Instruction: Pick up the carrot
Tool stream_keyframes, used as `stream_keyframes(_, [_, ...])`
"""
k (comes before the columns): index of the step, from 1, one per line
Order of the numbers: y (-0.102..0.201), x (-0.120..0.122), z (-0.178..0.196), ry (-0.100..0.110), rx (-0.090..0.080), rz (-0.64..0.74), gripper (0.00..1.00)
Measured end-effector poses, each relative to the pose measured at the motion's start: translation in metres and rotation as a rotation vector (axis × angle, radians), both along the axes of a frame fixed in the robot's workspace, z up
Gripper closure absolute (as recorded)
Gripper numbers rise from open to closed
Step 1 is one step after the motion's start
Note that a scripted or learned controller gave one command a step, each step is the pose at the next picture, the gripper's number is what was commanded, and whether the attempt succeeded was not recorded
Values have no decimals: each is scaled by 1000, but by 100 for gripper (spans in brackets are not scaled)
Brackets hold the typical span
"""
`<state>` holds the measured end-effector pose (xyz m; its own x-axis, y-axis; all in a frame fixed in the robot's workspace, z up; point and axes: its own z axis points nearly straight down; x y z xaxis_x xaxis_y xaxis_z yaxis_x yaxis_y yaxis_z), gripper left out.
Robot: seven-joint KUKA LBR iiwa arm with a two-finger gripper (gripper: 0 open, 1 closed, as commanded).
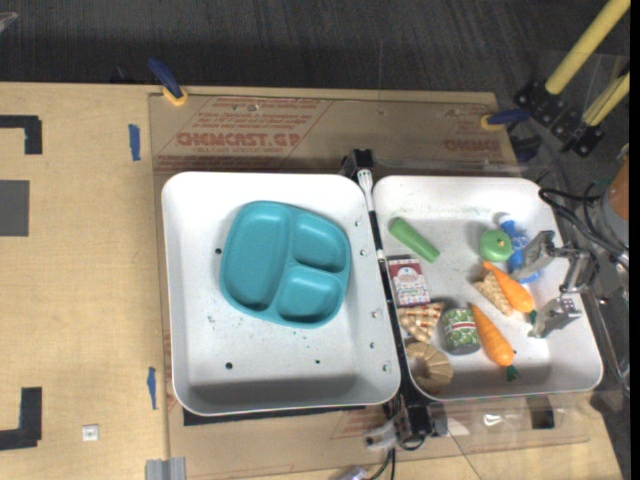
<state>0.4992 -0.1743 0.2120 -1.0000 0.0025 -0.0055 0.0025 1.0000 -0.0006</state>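
Camera view, from above and at a slant. Found two white bins side by side on the bench: left bin (pixel 180 268) and right bin (pixel 592 368), touching along the middle edge.

In the left bin, saw a teal divided plate (pixel 285 263), flat, near the middle of the bin.

In the right bin, saw many small toy foods close together. Located the carrot (pixel 493 336) in the lower right part of this bin, lying flat and slanted, orange, with its small green end pointing to the near rim. Noted a second orange piece (pixel 512 289) just above it, also slanted, looking like a carrot too; could not tell for sure. Lay between them and to the left a tan ribbed piece (pixel 490 294), touching the second orange piece. Noted also a small green can (pixel 460 330) just beside the carrot on its left, a long green vegetable (pixel 413 239) toward the far left corner, a red and white box (pixel 408 281) below it, and a round green item (pixel 494 245) next to a blue item (pixel 513 236).

Found the gripper (pixel 551 280) at the right side of the right bin, near the second orange piece. Looked spread apart, with nothing grasped between the fingers. Did not touch the carrot.
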Motion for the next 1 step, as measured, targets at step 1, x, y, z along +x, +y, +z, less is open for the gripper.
stream_keyframes(1, [31,9,-115,-7,-3,120,0])
